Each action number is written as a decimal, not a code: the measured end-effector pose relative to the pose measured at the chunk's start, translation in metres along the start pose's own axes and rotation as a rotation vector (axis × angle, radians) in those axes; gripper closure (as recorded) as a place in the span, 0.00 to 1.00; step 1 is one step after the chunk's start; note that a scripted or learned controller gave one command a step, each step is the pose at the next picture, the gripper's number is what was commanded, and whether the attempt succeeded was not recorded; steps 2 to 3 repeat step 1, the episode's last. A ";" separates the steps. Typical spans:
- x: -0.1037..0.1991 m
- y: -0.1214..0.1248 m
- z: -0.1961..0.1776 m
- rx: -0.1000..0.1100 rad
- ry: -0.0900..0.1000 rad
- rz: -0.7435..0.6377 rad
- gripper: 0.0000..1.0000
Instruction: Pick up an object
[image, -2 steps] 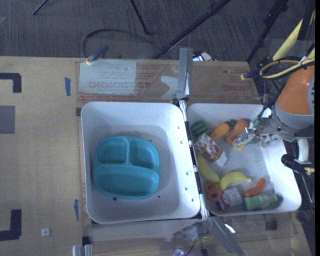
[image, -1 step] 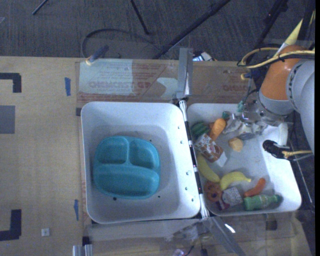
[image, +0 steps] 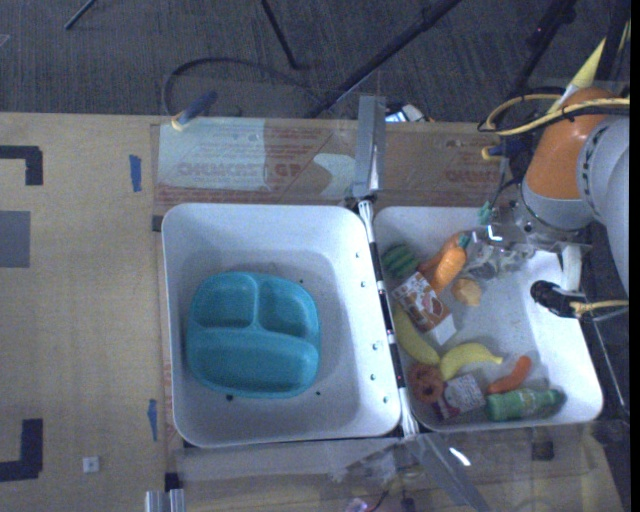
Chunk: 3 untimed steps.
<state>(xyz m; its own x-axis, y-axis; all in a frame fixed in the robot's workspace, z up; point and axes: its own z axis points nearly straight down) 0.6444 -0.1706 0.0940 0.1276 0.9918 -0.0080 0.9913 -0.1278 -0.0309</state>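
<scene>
Orange carrot (image: 446, 266) lies just left of the hand (image: 493, 250), whose finger state I cannot tell.

Divided tray (image: 253, 333) in left bin (image: 180, 300); toy foods (image: 450, 350) in right bin (image: 575, 395)

A robotics lab: taped wooden bench (image: 80, 330), tripod legs (image: 290, 40), loose cables (image: 200, 75).

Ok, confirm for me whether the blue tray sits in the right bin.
No, the blue tray lies in the left bin, apart from the toys.
</scene>
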 end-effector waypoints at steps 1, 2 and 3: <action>0.035 -0.028 -0.152 -0.031 0.008 0.070 1.00; 0.035 -0.028 -0.152 -0.031 0.008 0.070 1.00; 0.035 -0.028 -0.152 -0.031 0.008 0.070 1.00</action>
